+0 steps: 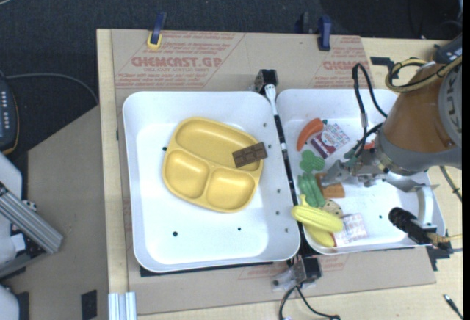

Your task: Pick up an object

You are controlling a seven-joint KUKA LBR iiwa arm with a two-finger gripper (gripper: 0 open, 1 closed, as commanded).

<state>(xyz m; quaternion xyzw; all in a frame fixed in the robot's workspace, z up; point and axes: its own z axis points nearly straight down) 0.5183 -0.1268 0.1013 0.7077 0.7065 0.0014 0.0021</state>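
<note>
My gripper point(344, 170) hangs low over the middle of the right bin point(382, 102), and the arm comes in from the right. Just left of it lie a green toy vegetable point(311, 163) and a second green piece point(313, 191). A small orange-brown piece point(333, 190) sits right under the gripper's tip. Toward the back lie an orange carrot-like toy point(309, 132) and a white packet with red and purple print point(333, 138). A yellow banana-like toy point(317, 219) and a small pale packet point(353, 227) rest at the front edge.
The left bin point(147, 186) bears a yellow divided plate point(209, 164) with a brown chocolate-bar piece point(249, 155) on its right rim. A black-dotted ridge point(283, 157) separates the two bins. A black cable point(360, 102) arcs above the right bin's back.
</note>
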